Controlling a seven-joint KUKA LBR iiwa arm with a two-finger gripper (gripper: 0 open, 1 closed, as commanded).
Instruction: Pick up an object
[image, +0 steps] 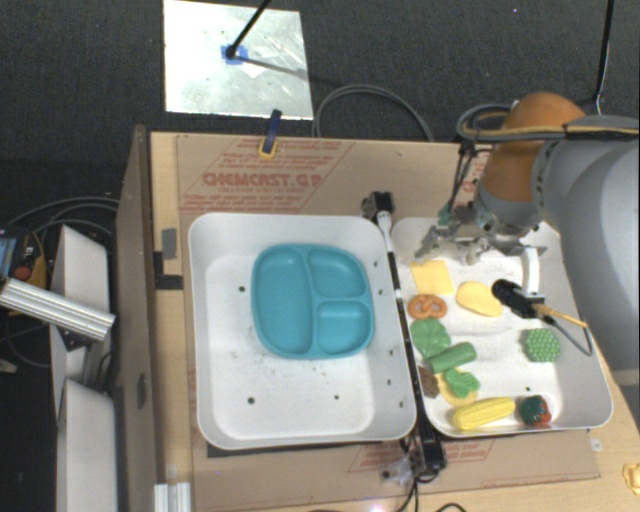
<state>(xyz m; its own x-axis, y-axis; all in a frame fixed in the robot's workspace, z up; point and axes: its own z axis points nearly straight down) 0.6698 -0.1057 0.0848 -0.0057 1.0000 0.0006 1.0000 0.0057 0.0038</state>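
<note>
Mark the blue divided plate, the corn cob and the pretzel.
blue divided plate (311, 300): camera view, left bin, on the ridge between its compartments.
corn cob (483, 412): camera view, right bin's near edge, mid-cob.
pretzel (427, 306): camera view, right bin, its centre.

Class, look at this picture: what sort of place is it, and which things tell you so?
Probably a robotics lab test bench: a robot arm reaches over two white bins, one holding toy food such as a corn cob, the other a blue divided plate.

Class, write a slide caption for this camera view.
Gripper hovers over the right bin of toy food; the left bin holds a blue divided plate.
</note>
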